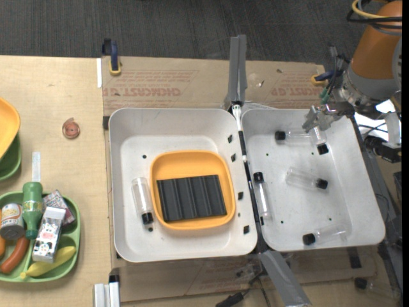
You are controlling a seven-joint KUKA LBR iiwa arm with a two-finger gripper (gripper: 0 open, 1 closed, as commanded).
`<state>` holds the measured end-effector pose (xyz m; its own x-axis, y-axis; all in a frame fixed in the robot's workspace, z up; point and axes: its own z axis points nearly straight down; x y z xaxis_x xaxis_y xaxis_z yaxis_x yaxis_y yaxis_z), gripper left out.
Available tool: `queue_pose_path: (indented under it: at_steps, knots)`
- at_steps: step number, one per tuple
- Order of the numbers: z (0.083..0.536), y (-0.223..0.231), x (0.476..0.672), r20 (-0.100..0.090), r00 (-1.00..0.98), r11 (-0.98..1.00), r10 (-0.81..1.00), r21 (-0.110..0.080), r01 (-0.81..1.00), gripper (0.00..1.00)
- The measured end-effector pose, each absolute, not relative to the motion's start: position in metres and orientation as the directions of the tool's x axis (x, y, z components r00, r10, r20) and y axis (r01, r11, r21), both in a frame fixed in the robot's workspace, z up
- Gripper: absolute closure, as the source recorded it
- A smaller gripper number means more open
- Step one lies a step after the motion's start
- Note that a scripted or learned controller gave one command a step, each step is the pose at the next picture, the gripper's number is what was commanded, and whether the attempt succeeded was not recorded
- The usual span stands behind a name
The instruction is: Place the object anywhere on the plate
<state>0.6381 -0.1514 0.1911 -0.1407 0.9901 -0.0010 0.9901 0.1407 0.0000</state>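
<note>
An orange plate [192,160] lies in the left bin [121,171], and a dark ribbed block [192,196] rests flat on it. A clear vial with a black cap [141,198] lies on the bin floor, just left of the plate. In the right bin [358,190] several more clear, black-capped vials are scattered, among them one at the far left [289,135], one in the middle [305,180] and one at the near edge [326,235]. My gripper [317,121] hangs over the far right part of the right bin, near a vial cap [322,148].
A green tray [69,256] with toy food and small bottles stands at the bench's near left. A yellow bowl [6,130] is at the left edge, with a small pink disc [71,129] beside it. A metal divider [238,75] runs between the bins.
</note>
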Motion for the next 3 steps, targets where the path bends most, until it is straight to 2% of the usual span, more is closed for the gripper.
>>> queue_pose_path:
  at_steps: [1, 2, 3]
  knots:
    - [0.181, -0.146, 0.637, -0.001, -0.299, 0.299, 0.954, 0.0, 0.954, 1.0]
    - [0.182, -0.145, 0.614, 0.0, -0.397, 0.397, 0.918, -0.001, 0.918, 1.0]
    - [0.185, -0.138, 0.603, 0.0, -0.499, 0.499, 0.866, -0.001, 0.866, 1.0]
